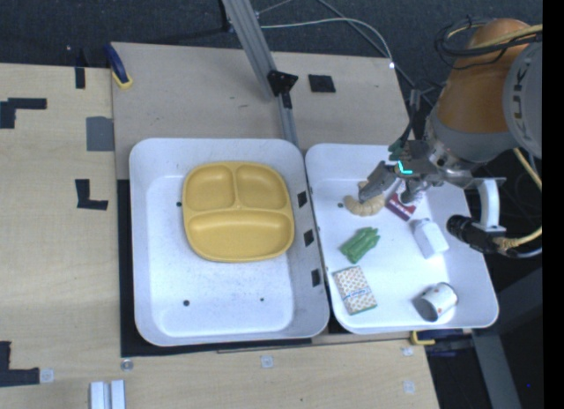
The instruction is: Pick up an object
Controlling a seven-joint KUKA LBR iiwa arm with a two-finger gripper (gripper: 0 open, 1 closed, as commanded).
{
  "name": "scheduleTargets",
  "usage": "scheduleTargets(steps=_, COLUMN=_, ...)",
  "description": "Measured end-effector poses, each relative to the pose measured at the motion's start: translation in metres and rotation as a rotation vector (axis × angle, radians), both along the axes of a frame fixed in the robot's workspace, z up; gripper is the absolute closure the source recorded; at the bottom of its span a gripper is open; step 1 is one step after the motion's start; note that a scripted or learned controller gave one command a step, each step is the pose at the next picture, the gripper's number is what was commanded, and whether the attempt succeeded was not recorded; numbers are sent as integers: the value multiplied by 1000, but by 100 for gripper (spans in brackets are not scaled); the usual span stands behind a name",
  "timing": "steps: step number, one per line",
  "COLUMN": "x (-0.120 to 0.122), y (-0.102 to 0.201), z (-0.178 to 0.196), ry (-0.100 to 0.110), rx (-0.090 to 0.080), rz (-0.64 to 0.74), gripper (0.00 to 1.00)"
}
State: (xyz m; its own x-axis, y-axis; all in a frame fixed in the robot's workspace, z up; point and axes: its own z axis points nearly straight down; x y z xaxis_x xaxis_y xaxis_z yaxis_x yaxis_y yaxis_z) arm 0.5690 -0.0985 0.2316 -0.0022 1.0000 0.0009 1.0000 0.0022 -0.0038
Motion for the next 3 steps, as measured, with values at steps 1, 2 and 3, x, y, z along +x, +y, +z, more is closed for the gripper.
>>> scheduleTargets(steps=1, x=0, y=0, z=1, ry=-2, rx=0, rz=0, gripper=0)
scheduleTargets(steps=2, x=5, y=2, z=-63, ry=3, rx=-1, rz=-1, gripper=0)
scheduleTargets(steps=3, x=10, y=2, z=-110, ry=3, rx=-1, rz=-1, gripper=0)
